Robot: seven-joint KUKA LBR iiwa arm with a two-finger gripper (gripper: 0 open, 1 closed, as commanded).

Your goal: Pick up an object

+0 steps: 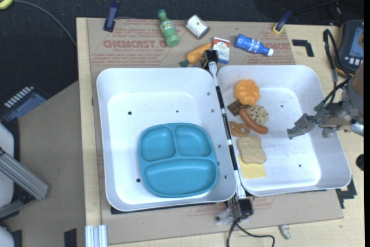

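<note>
Two bins sit side by side on a bench (144, 220), their inner rims touching. A divided tray (178, 159) lies in the near part of the left bin (115, 95). In the right bin (306, 89), toy foods cluster along the left wall: a pumpkin (247, 91) farthest back, then a cookie (257, 115) and sausage (254, 122), a pretzel (239, 128), a bread slice (252, 149) and a cheese slice (252, 169) nearest the front. The gripper (299, 127) hangs over the bin's right half, apart from the food. Behind the bins, on the bench, lie two bottles (169, 29) (253, 45), a can (197, 26), a carton (221, 50) and a carrot (198, 54).
</note>
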